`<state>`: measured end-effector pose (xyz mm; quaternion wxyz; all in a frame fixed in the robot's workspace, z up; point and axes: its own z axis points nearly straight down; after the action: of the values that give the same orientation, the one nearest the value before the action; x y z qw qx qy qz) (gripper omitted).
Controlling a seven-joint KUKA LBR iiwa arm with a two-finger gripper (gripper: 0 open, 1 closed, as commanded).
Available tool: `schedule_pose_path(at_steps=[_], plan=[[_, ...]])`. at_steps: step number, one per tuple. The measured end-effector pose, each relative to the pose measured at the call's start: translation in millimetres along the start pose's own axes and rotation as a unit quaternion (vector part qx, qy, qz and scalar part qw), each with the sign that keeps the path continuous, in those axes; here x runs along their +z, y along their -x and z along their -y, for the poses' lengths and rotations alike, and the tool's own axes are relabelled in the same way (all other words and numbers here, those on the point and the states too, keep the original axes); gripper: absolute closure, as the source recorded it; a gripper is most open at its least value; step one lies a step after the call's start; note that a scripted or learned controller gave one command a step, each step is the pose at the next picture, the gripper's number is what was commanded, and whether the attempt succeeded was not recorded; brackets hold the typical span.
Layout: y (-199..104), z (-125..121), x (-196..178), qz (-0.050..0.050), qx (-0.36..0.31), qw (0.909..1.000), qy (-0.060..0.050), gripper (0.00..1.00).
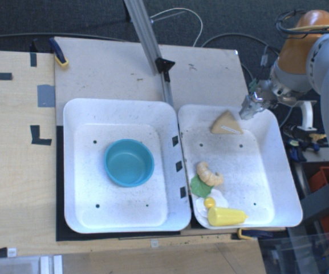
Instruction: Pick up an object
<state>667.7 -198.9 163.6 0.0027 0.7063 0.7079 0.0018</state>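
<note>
1. Two shallow white bins sit side by side on the bench: the left bin (73, 153) and the right bin (278, 170), their inner walls touching along the middle.
2. The left bin holds one thing, a round blue bowl (129, 162), upright and open to the camera, slightly below the bin's centre. Bare floor lies all round it, and it stands apart from every wall.
3. The right bin holds four things. A tan wedge (227, 124) lies near the far wall, its long axis running roughly left to right with its narrow tip toward the upper right.
4. A curved beige piece (210, 174) lies left of the bin's centre, touching a green leaf-like piece (198, 186) just below it.
5. A yellow bottle-like object (226, 215) lies on its side in the near left corner, long axis left to right, a small rounded knob at its upper left end, close to the near wall.
6. The right half and centre of this bin's floor is bare, giving open room there.
7. The gripper (248, 111) hangs at the bin's far right rim, just right of the wedge. Whether its jaws are open or closed cannot be told, and nothing is visibly held.
</note>
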Motion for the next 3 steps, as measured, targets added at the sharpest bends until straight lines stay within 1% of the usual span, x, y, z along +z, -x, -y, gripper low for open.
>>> schedule_pose_path(at_steps=[2, 3], plan=[[-3.8, -2.4, -86.9, 0.000, 0.000, 1.0000, -0.001, 1.00], [-49.6, 23.2, -92.7, -0.001, -0.001, 1.0000, -0.004, 1.00]])
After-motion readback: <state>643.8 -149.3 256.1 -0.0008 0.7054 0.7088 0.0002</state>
